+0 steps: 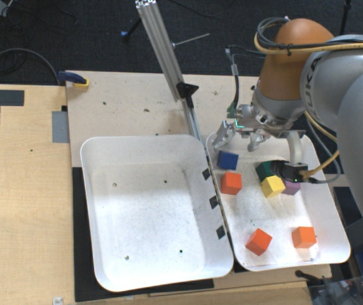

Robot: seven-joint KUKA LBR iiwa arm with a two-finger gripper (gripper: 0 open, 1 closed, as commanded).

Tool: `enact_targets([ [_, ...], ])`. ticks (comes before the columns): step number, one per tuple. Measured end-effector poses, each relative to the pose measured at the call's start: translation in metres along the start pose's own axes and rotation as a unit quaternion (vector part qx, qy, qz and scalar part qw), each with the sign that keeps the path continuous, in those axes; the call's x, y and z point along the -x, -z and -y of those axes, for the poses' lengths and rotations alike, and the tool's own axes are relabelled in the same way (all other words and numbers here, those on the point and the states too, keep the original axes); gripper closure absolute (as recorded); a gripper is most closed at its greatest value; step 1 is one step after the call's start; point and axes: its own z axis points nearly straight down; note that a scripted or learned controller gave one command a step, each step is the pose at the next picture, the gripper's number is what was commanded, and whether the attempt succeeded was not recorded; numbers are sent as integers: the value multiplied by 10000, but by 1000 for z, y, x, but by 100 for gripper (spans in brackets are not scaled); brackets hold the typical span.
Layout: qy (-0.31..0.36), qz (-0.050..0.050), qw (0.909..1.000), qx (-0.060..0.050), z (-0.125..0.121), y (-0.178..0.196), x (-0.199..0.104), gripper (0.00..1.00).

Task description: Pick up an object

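The blue cube [227, 160] lies in the right bin [324, 230], near its far left corner, just below the gripper [239, 138]. The gripper hangs above it with its two fingers spread apart, and nothing sits between them. The cube is small, dark blue, with one face turned to the camera. An orange cube [231, 183] rests just in front of it, close to the left wall of this bin. Toward the right edge, a green block [267, 169], a yellow cube [273, 185] and a purple block [291, 186] sit packed together. Two more orange cubes [259, 241] [304, 237] lie near the front edge. The left bin [105, 189] stands beside, on the worktop [22, 189].
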Motion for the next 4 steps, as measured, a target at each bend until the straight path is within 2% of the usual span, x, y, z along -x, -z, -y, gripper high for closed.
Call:
enact_targets([
  [1, 17, -21, 10000, -38, 60, -27, -82, 0],
  [2, -28, -4, 10000, -7, 57, -26, -77, 0],
  [3, -11, -5, 10000, 29, 29, 22, -85, 0],
  [4, -3, -10, 10000, -15, 78, 34, -115, 0],
])
